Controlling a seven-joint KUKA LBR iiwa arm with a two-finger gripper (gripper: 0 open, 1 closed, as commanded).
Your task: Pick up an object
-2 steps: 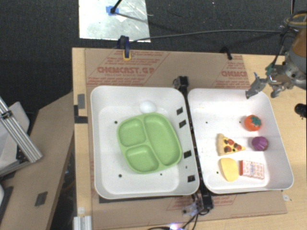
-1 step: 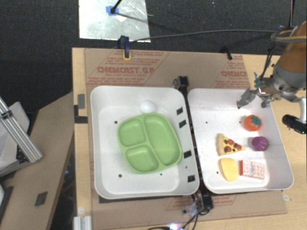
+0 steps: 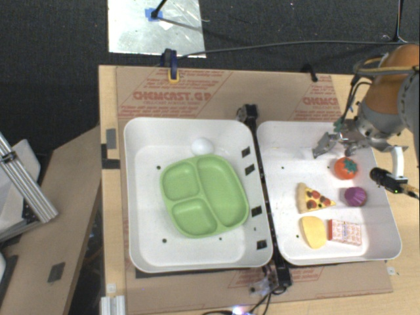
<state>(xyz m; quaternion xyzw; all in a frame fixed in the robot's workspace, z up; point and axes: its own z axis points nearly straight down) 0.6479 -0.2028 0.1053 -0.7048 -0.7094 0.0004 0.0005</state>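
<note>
The gripper (image 3: pixel 336 146) is hanging over the back part of the right bin (image 3: pixel 289 143), its two grey fingers (image 3: pixel 323 146) spreading apart and slanting toward the bin floor with nothing between them. The grey arm (image 3: pixel 394 90) with its orange band is reaching in from the right edge, bending down at the wrist.

Just beside the fingers, toward the front, an orange tomato-like toy (image 3: pixel 345 168) with a green top is sitting on the bin floor, apart from the fingers. Near it are lying a purple round toy (image 3: pixel 355 196), a pizza slice (image 3: pixel 312 198), a yellow wedge (image 3: pixel 314 231) and a small red-and-white packet (image 3: pixel 346 232).

In the left bin (image 3: pixel 147 176) a green divided tray (image 3: pixel 203 195) is resting, with a white egg-like object (image 3: pixel 202 146) behind it. Both bins are sitting on the table (image 3: pixel 282 87).
</note>
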